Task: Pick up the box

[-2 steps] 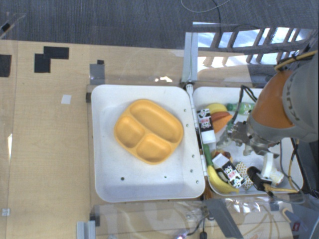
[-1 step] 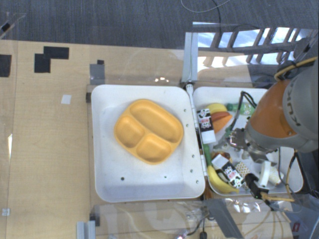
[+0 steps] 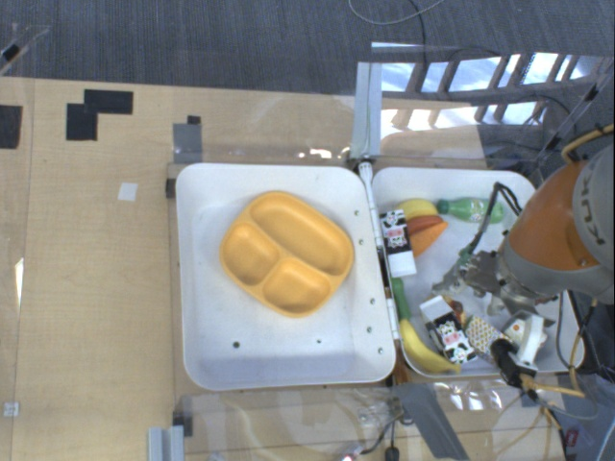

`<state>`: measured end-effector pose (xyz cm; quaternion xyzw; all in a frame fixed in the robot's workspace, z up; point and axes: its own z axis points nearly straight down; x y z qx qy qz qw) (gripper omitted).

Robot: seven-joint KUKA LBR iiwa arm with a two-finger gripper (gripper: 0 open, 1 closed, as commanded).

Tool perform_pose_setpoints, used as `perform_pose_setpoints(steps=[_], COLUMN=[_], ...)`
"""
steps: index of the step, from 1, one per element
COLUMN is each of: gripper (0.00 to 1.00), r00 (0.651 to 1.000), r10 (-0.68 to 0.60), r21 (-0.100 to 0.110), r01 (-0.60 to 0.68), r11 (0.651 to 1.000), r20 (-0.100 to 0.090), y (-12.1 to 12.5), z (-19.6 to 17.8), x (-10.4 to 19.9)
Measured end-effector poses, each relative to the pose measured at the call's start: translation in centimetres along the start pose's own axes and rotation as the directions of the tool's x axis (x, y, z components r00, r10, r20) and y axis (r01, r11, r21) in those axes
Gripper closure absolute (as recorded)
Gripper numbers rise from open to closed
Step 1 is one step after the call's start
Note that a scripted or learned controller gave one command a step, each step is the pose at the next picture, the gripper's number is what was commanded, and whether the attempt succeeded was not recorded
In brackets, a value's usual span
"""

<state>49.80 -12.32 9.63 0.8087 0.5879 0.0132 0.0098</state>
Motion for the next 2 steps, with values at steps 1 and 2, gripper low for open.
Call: perform_pose_setpoints(steps=[1,2], gripper=[0.00,0.00], r00=[0.993,0.977], r10=[0.115,0.215], r21=[-0.003,0.012], r01=[-0.115,-0.215], r11=[0.993,0.976], r20=[0.008,0.008], y=[-0.92,-0.53], z=[0.08,0.31], x=[2.14,2.58])
